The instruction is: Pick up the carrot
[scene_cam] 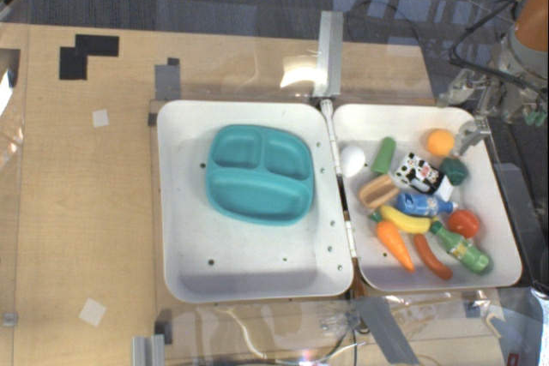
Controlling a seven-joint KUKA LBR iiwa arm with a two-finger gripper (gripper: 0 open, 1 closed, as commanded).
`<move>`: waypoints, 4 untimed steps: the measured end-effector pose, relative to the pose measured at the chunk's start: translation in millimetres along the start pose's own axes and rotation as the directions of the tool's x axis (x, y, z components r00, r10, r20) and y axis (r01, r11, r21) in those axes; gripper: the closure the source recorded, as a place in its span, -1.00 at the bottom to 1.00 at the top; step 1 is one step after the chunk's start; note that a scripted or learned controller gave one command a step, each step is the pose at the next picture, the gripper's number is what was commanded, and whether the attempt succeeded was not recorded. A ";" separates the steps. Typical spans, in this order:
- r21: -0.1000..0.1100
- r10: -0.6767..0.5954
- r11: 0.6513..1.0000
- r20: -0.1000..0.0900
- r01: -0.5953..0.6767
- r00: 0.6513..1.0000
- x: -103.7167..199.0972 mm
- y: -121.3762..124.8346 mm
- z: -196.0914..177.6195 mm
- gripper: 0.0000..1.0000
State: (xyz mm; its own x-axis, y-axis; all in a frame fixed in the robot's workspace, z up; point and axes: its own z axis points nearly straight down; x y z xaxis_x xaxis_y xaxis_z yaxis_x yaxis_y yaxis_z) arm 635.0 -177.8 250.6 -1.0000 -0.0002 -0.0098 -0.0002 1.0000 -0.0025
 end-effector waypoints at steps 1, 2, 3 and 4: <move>-0.001 0.086 0.996 0.008 -0.086 0.996 36.7 19.6 139.6 -1.00; -0.003 -0.017 1.000 0.006 0.017 1.000 89.6 96.8 55.3 -1.00; -0.003 -0.133 0.991 -0.003 0.133 0.991 128.2 119.2 63.8 -1.00; -0.005 -0.386 0.923 0.000 0.386 0.923 140.9 161.7 63.6 -1.00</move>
State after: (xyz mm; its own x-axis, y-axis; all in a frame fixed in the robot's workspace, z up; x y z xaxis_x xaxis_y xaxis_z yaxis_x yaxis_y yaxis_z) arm 494.7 -16.3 185.1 -0.9224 -0.3861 -0.0080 -0.3861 0.9225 -0.0015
